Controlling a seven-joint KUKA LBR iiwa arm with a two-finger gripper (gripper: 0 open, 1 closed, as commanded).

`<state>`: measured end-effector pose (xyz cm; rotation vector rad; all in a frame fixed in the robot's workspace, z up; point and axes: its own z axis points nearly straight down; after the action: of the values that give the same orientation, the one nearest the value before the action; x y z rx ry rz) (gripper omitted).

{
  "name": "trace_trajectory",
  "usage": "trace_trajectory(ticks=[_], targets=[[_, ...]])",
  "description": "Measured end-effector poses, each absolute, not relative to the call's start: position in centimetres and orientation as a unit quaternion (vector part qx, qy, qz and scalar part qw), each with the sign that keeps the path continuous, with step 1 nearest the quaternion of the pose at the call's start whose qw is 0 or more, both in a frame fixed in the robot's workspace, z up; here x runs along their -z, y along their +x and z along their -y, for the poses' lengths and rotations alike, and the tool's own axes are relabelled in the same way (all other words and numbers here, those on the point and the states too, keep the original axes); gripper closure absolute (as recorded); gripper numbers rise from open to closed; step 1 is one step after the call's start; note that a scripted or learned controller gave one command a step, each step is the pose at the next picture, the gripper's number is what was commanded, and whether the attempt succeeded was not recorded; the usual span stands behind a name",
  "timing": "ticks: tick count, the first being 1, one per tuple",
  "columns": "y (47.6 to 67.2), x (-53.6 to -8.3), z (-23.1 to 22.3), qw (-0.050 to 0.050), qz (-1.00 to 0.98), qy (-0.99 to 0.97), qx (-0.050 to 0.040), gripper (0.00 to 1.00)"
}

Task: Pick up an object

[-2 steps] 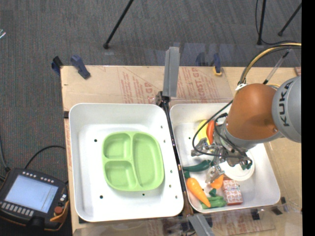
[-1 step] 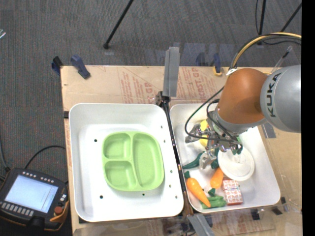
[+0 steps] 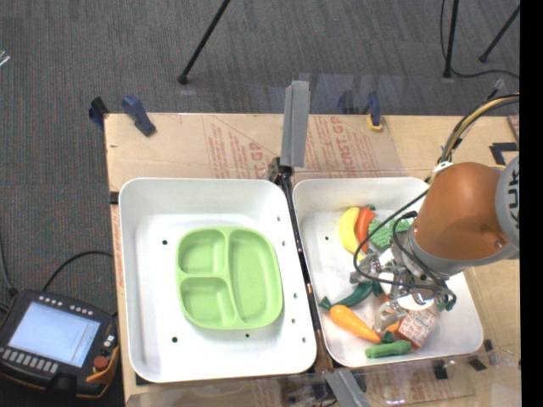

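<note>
A teach pendant (image 3: 58,337) with a lit screen lies on the carpet off the bench's near left corner. On the bench, the left white bin (image 3: 140,227) carries a light green divided plate (image 3: 229,278) with three compartments, lying flat near the bin's middle, a little toward its right edge. A grey upright post (image 3: 295,125) stands at the bench's far side, just above the seam where the two bins meet.

The right white bin (image 3: 318,197) holds a cluster of toy food. A yellow banana-like piece (image 3: 349,229) lies toward the far middle, touching a slim red-orange pepper (image 3: 364,224) on its right, with a green textured piece (image 3: 383,232) just beside that. Nearer the front, a dark green pod (image 3: 352,297) lies close to an orange carrot (image 3: 355,322), and a small green piece (image 3: 388,349) sits by the bin's near edge. A red and white carton (image 3: 417,327) lies tilted toward the near right corner.

The gripper (image 3: 409,293) hangs over the right half of this bin, above the carton and the carrot's right end, under the arm's orange band (image 3: 458,219). Cables and the wrist cover its tips, so I cannot tell how far it is parted or whether it has hold of anything
</note>
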<state>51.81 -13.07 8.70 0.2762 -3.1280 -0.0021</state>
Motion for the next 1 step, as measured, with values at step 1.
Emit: trace_trajectory(ticks=[1], targets=[[54.01, -8.68, 8.15, 0.000, 0.999, 0.044, 0.0014, 0.00]])
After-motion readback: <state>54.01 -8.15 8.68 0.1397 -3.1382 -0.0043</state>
